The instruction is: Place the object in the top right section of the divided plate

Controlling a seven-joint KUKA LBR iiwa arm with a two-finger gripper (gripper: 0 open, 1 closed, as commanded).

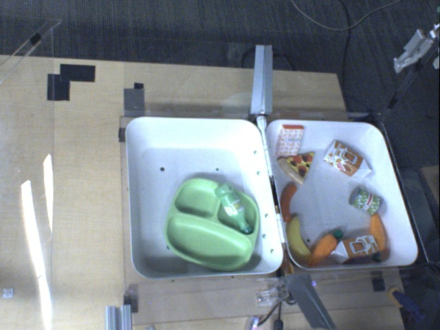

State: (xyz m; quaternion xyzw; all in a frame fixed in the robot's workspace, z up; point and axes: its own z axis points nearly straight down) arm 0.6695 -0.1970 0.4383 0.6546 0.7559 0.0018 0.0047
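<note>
So here's what we've got. The green divided plate [203, 243] sits in the left bin [144, 184], toward the lower middle of the frame, a bit closer to the bin's right wall than its left. The object [234, 208], a pale green bottle-looking thing, lies on its side in the plate's top right section. It's tilted, with one end pointing to the upper left. It blends into the plate a lot, so we can't make out much more detail.

The gripper [414, 49] is way off in the upper right corner of the frame, out over the dark floor and well apart from both bins. Released or clenched, we honestly can't tell at that size, and we see nothing in it.

The right bin [323, 198] has the usual clutter. There's a red and white box [290, 141] at its upper left with a pizza slice [300, 163] just below it, and a small carton [344, 158] further right. A green can [365, 201] sits near the right wall. Along the bottom are a banana [295, 236], a carrot [323, 247] and a juice box [361, 247], all bunched close together.
</note>
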